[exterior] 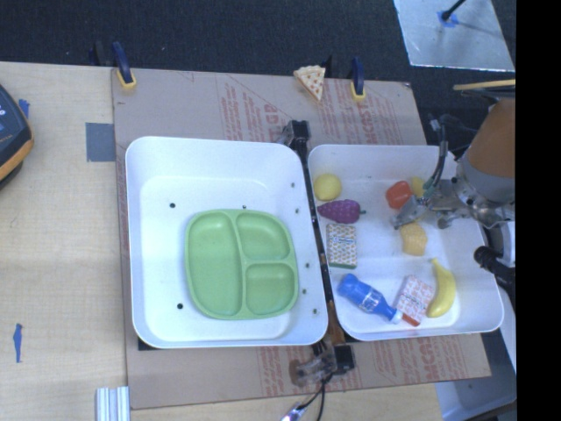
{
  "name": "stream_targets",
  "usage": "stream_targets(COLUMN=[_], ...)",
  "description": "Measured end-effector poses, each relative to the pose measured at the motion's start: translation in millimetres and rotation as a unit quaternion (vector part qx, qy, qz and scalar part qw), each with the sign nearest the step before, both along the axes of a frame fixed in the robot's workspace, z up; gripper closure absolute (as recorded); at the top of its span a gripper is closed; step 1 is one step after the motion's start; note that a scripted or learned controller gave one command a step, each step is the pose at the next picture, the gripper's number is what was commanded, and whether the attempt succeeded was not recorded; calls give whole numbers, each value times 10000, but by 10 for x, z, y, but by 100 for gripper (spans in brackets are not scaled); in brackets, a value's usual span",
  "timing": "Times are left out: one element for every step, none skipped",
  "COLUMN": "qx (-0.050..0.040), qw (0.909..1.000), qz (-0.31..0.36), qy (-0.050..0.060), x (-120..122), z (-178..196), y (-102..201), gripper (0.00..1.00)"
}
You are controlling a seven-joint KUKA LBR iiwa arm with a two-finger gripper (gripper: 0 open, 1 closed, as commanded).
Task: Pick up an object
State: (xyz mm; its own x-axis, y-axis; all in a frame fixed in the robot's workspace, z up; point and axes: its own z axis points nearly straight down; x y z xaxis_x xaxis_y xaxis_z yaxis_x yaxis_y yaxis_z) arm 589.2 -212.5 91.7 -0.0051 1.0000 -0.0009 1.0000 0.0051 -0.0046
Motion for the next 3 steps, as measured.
stream_targets(qx=[8,-1,6], qw=[10000,10000,10000], qz=[-3,-2,2], qy=[-14,-3,-13], x=[675,261,674], z=[7,1,6], y=[370,431,348], gripper=[0,0,0])
